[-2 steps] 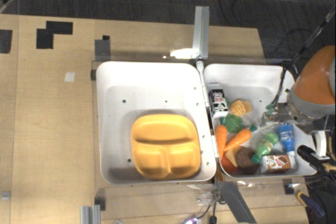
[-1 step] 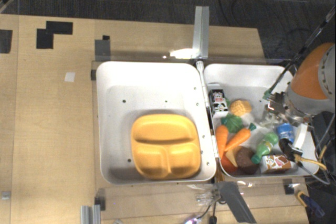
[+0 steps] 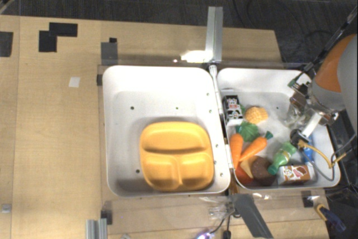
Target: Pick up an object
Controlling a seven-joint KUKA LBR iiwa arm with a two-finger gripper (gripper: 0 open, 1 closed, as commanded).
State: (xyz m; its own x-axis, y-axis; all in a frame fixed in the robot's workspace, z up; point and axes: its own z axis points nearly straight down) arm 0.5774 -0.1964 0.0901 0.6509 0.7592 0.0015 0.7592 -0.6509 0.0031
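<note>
I am holding my claw (image 3: 296, 111) over the right side of the right bin (image 3: 263, 78). Whether it is released or clenched, I cannot tell. I am judging the green bottle (image 3: 283, 155) the nearest candidate: it is lying just beyond the claw toward the view's bottom, slightly leftward, its long axis slanting up toward the claw. The corn (image 3: 256, 115) is lying farther left.
</note>
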